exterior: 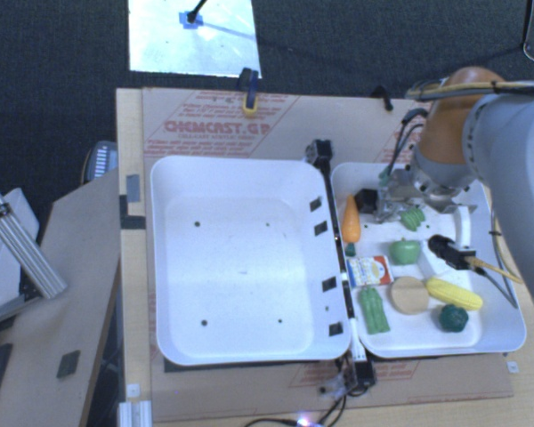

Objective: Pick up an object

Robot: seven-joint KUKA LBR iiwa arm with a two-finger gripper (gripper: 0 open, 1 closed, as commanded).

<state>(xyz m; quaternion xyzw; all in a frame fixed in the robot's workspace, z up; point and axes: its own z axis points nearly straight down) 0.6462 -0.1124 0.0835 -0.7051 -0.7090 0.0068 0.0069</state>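
I read this as the reach step: the gripper [393,205] sits low in the right bin [503,332], a small green object [413,218] just beside it. Jaw state: cannot tell, wrist hardware blocks it. Next move calls for closing squarely on that piece. Carrot [351,220] lies just beyond.

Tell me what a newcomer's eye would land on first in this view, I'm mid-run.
First the grey arm with its orange band, coming in from the right, its pincer low over the far end of the right bin. Next, the bright clutter in that bin: an orange carrot by the divider, a yellow corn cob and a green pepper.
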